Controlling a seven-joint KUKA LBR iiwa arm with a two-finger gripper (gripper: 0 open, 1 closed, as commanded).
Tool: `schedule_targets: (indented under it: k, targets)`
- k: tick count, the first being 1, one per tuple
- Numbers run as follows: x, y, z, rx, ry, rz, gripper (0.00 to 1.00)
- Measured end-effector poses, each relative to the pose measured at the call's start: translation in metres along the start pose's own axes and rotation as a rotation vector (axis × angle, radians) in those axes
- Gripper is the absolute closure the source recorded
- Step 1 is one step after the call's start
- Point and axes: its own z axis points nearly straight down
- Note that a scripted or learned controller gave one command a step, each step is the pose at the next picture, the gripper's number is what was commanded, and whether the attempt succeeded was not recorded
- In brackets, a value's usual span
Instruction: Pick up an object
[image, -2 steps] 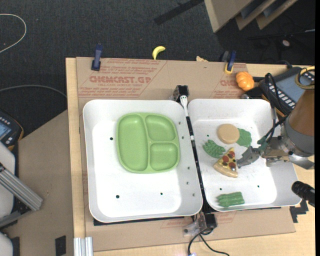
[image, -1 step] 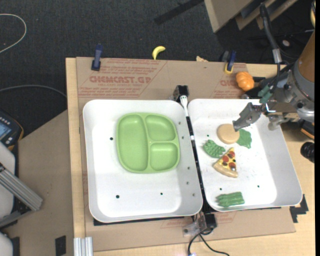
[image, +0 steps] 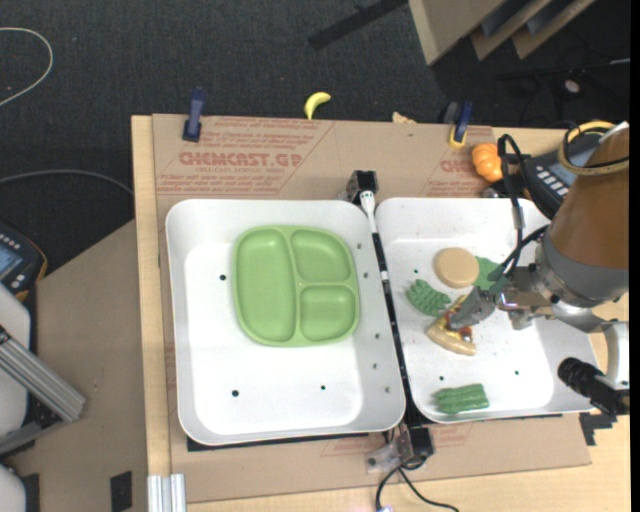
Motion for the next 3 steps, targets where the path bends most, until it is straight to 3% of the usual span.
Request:
schedule_targets:
  k: [1,2,3]
  targets:
    - [-0.072,0.003,-0.023,-0.02,-0.006,0.001,0.0]
    - [0.015,0.003,0.024,-0.01,0.004,-0.014,0.0]
    - [-0.045,0.003,0.0,-0.02,-0.005,-0.001,0.0]
